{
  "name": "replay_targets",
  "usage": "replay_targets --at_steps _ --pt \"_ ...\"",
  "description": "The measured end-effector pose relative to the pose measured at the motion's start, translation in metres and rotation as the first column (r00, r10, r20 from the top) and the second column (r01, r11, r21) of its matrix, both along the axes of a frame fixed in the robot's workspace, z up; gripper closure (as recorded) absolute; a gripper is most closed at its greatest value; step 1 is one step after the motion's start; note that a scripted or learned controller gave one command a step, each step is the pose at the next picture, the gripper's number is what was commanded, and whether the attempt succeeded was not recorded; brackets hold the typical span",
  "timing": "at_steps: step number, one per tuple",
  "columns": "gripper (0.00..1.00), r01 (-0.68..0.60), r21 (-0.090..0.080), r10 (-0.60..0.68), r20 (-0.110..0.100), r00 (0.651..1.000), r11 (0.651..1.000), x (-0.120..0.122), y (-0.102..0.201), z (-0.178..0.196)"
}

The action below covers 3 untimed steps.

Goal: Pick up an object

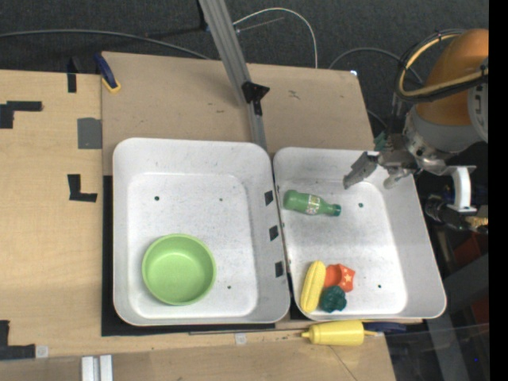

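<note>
Two bins: left (pixel 127 165) holds green bowl (pixel 178 269), right (pixel 413 236) green bottle (pixel 310 204).

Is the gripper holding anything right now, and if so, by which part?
Nothing is held. The gripper hangs open over the right bin, apart from the green bottle.
</note>
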<state>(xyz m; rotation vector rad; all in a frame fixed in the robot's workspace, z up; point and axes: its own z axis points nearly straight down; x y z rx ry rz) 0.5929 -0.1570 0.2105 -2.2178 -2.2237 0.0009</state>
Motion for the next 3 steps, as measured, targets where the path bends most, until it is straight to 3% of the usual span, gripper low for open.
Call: replay_targets --at_steps 1,3 --pt "0.00 0.000 0.000 0.000 0.000 1.000 1.000 0.000 0.000 0.000" --pt "0.00 0.000 0.000 0.000 -0.006 1.000 1.000 -0.013 0.016 -0.121"
